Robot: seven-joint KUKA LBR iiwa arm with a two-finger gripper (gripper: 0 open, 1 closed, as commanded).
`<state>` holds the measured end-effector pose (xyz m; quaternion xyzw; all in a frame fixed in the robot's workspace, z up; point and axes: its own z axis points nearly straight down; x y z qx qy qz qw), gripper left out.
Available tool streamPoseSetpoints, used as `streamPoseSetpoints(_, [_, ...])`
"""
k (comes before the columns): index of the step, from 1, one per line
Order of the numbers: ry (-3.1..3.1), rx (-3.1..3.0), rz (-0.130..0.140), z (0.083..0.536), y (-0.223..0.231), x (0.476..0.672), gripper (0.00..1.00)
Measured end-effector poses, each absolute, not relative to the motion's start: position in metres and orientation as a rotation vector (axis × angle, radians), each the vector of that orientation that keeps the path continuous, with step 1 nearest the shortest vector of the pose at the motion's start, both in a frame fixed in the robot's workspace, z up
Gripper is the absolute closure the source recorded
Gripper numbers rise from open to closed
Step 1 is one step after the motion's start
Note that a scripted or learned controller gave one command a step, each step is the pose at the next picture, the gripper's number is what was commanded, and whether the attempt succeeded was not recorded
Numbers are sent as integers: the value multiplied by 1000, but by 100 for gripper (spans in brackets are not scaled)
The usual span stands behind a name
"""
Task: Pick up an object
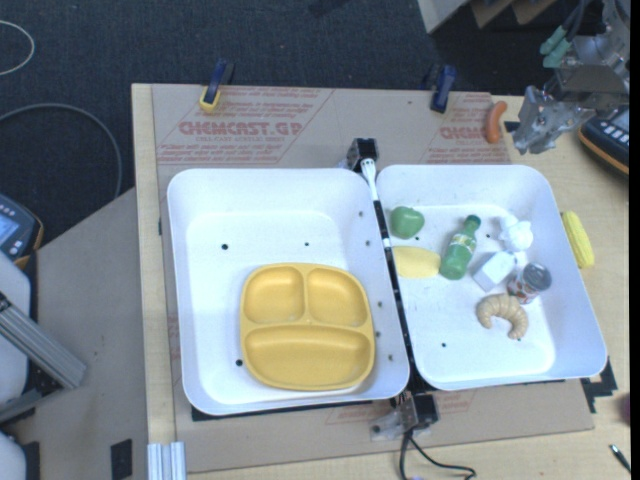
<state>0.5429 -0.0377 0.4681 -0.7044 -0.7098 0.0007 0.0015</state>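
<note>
The right bin (470, 363) holds a round green fruit (406, 221), a pale yellow piece (415, 262), a green bottle (460, 247), two small white items (515, 235) (494, 268), a small dark can (530, 280) and a tan croissant (503, 312). A yellow divided plate (307, 326) lies in the left bin (200, 268). My gripper (538, 128) hangs above the bench beyond the right bin's far right corner, well apart from all of these. I see nothing in it.
An orange item (494, 121) lies on the cardboard just left of the gripper. A yellow corn-like piece (578, 238) rests at the right bin's right rim. Clamps (213, 85) (441, 86) grip the board's far edge.
</note>
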Motion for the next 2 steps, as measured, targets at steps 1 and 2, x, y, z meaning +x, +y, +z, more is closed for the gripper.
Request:
streamPoseSetpoints(1, [-2218, -2213, 10, 395, -17, 476, 100])
streamPoseSetpoints(2, [-2235, -2219, -18, 503, 45, 482, 100])
